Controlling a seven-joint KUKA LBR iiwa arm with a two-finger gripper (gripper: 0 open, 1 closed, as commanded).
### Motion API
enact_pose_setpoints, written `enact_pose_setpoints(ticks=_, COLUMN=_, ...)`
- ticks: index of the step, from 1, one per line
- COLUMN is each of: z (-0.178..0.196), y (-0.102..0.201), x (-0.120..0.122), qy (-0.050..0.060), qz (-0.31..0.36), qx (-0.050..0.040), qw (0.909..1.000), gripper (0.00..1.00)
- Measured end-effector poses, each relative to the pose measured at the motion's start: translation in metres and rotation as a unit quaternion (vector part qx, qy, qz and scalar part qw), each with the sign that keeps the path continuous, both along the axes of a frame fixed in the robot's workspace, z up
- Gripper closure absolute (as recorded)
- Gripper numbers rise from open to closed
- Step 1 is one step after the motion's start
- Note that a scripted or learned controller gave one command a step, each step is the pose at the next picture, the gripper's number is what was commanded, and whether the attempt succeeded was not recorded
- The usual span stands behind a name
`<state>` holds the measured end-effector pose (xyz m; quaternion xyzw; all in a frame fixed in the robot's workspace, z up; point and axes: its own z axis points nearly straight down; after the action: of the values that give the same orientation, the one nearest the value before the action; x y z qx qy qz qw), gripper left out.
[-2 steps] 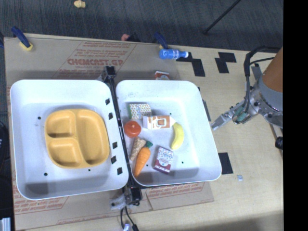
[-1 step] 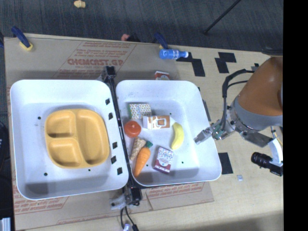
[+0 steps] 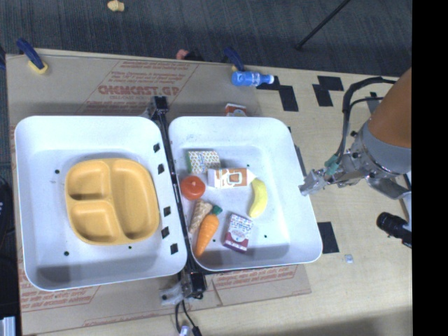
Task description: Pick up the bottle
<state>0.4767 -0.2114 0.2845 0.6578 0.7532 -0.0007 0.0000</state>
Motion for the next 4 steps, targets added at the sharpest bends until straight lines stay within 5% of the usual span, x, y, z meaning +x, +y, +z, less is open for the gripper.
enact_pose_setpoints(ticks=1, z=0.009, y=0.0, x=0.0, qy=-0.001, qz=0.226, qx=-0.0003, qw=0.9741, gripper=1.0)
enact_pose_setpoints(ticks=2, z=-0.065, y=0.001, x=0.0, qy=0.001, qz=0.229, qx=0.0013, qw=0.9734, gripper=1.0)
enact_pose_setpoints(ticks=3, z=-0.035, y=0.0, x=0.001, qy=0.0, qz=0.524, qx=-0.0003, qw=0.8518, gripper=1.0)
enact_pose_setpoints(ticks=4, z=0.026, y=0.0, x=0.0, qy=0.0, qz=0.69, qx=-0.0006, qw=0.724, gripper=1.0)
